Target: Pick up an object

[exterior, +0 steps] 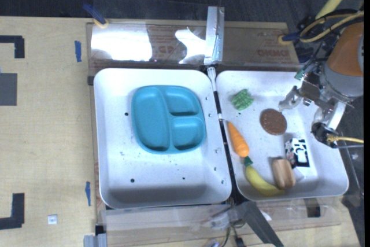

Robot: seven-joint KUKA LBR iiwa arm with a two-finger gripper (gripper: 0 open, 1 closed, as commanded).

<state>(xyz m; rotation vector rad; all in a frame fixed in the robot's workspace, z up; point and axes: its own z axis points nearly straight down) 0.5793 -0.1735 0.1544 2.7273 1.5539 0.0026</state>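
1. Two white bins sit side by side on the bench. The left bin (110,124) has a blue divided tray (169,118) in the middle of it, three compartments, nothing in them as far as I can see.
2. The right bin (329,176) is where all the small stuff is: a green ridged piece (243,99) near the top, a brown round disc (273,122) right of centre, an orange carrot (238,140) along the left wall, a yellow banana (258,180) at the bottom, and a tan cork-like cylinder (282,173) touching the banana's right end.
3. There's also a small black-and-white tag thing (299,152) just above the cylinder.
4. The gripper (321,117) hangs at the right side of the right bin, near the disc but apart from it. Honestly can't tell how it's set from this angle, and nothing is visibly in it.
5. Yellow and black cables (324,26) loop above the arm at the top right.
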